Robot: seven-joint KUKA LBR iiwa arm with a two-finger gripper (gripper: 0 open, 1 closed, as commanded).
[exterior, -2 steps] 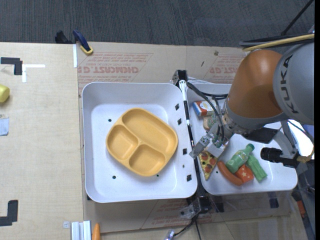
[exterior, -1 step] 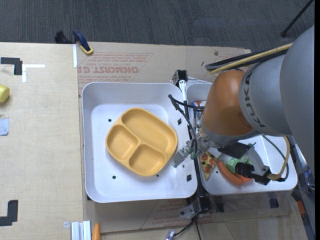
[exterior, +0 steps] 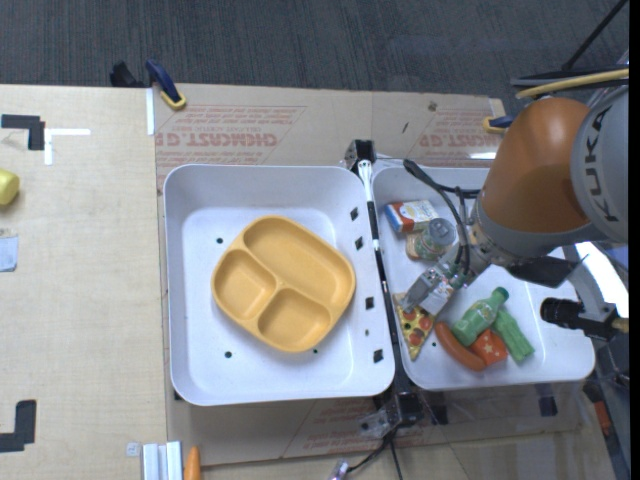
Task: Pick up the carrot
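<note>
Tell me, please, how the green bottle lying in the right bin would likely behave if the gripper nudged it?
The green bottle lies on its side, so it would probably roll rather than tip. It looks like smooth toy plastic, likely light and a bit slippery. It rests against the red toy, which may stop it or shift along with it.

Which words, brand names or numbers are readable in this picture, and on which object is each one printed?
"KUK", large dark letters cut off at the picture's edge, on the grey robot arm.
Red print on the cardboard sheet behind the left bin: appears upside down, too blurred to read with certainty.
Label on the small carton in the right bin: too small to read.
</note>
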